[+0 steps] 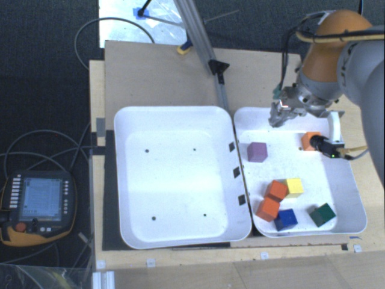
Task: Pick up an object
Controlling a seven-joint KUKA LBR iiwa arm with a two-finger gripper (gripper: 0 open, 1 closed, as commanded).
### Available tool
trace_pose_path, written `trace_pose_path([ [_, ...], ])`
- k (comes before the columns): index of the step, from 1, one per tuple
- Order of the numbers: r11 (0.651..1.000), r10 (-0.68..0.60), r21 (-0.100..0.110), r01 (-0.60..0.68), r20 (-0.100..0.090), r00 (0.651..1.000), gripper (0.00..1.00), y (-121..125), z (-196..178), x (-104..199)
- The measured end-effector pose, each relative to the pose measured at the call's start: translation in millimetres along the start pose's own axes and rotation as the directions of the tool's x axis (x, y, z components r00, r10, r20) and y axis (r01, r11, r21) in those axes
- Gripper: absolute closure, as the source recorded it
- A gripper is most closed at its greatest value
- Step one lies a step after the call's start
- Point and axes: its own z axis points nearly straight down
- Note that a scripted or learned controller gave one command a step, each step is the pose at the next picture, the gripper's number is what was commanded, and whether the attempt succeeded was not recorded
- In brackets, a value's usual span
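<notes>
- The jaws hang over the top edge of the right bin; whether they are open or closed cannot be told.
- Below them to the left lies a purple block.
- An orange block sits right of the jaws.
- The left bin adjoins it on the desk.

My feed is evenly lit from overhead, fairly bright. The left bin is nearly blown out, with a soft glare patch mid-floor; the right bin is nearly as white. Strong reflection off the shiny sheet at top. I see short, soft shadows under the blocks. The dark floor is noisy and low in detail. Overall slightly soft, low-res; the arm looks mildly blurred.
</notes>
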Motion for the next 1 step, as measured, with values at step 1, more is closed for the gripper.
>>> trace_pose_path([
  [1,1.000,-0.001,-0.001,0.001,0.000,1.000,1.00,2.3,-55.2,-0.4],
])
